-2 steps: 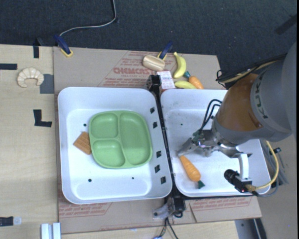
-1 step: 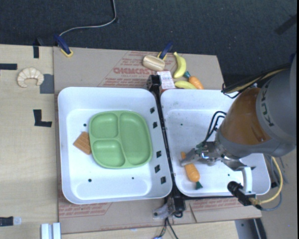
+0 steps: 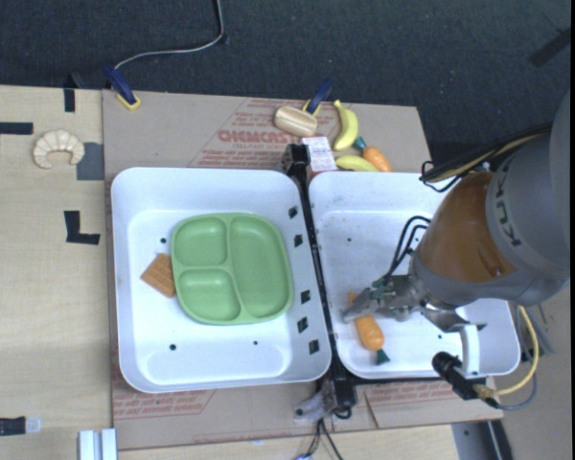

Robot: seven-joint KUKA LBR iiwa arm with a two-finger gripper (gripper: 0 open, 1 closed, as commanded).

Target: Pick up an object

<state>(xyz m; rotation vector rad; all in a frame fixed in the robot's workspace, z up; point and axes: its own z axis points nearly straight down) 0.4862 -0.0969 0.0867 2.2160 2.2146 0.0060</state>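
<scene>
- Upper left: a pale croissant [image 3: 57, 148] on the bench.
- Left bin [image 3: 139, 357]: a smooth green divided plate [image 3: 232, 266], over an orange cracker [image 3: 160, 275].
- Top centre, outside the bins: a bread roll [image 3: 295, 119] and bananas [image 3: 347, 137].
- Right bin [image 3: 340, 204], lower part: a carrot [image 3: 369, 333] just below the gripper [image 3: 364, 302]; its finger spread cannot be told.

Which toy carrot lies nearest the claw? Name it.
The orange toy carrot with the green stem inside the right white bin, just below the claw. The other orange carrot lies outside, past the bin's far rim beside the yellow bananas.
</scene>
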